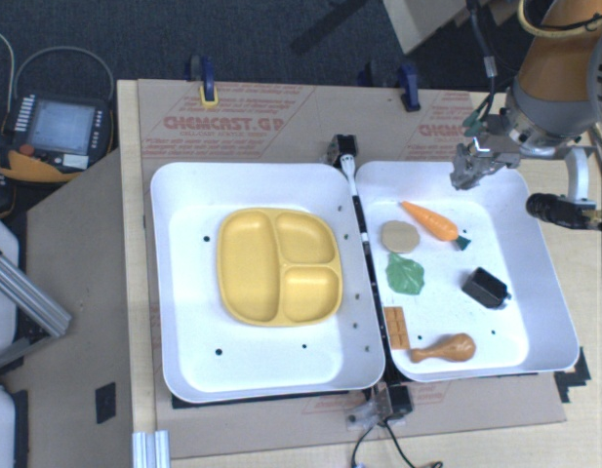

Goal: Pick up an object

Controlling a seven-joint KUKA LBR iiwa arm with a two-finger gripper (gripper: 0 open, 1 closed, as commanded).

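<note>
The left bin (183, 349) at frame centre holds a yellow divided plate (279, 265). The right bin (535, 291) holds a carrot (429, 220), a drumstick (445, 349), a green leaf (406, 275), a tan disc (400, 237), a black block (485, 288) and a brown wafer (395, 327). The gripper (473, 169) hovers at upper right, carrying nothing; whether it is apart or together, I cannot tell. Nothing looks picked yet.
</note>
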